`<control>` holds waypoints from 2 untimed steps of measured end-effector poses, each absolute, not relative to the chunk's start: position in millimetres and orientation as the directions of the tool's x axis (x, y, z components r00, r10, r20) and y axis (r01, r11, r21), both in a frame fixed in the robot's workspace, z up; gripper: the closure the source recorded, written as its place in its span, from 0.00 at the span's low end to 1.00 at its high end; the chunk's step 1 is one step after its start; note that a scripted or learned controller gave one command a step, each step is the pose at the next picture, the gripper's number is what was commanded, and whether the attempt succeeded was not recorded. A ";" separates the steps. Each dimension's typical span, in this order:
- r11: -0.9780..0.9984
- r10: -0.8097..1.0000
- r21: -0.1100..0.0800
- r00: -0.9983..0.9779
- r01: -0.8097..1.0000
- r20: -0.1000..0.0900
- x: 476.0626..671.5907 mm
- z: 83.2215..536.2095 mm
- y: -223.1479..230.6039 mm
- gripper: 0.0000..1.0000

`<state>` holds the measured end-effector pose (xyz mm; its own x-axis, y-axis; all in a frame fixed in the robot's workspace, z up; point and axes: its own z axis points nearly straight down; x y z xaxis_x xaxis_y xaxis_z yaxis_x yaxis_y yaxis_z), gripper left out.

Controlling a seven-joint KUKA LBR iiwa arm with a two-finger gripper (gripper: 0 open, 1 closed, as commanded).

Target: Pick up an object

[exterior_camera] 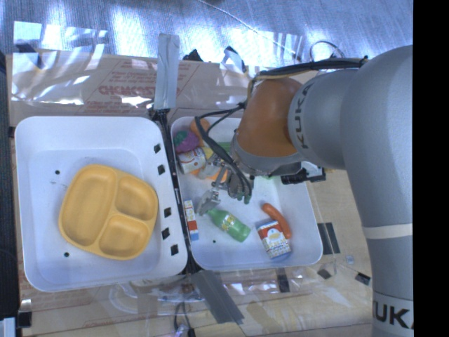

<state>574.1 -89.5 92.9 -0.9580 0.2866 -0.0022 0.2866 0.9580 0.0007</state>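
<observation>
Green bottle (pixel 230 224) lies on its side near the middle of the right bin (pixel 309 220), tilted, its yellow cap end pointing up and left. Just above that end hangs the gripper (pixel 210 201), metallic, reaching down from the grey arm (pixel 351 118) with its orange band (pixel 265 118); whether it touches the bottle cannot be told, and nothing is seen between its tips. To the right of the bottle stands a small can (pixel 274 239) with a red and blue label, and an orange sausage-shaped toy (pixel 276 217) lies just above the can. A narrow carton (pixel 190 220) rests along the bin's left wall. Near the bin's upper left corner sit a purple and green item (pixel 184 141) and a small pale packet (pixel 191 161). The left bin (pixel 35 209) holds a yellow divided tray (pixel 107 211).
</observation>
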 end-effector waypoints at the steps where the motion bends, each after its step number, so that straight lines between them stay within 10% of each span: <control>1: 0.984 0.177 0.000 -0.984 0.177 0.002 544.9 91.3 -98.8 0.00; 2: 0.982 0.187 -0.002 -0.982 0.187 -0.007 499.8 169.2 -154.3 0.00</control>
<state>499.8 -154.3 169.2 -0.9824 0.1867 -0.0075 0.1867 0.9824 -0.0017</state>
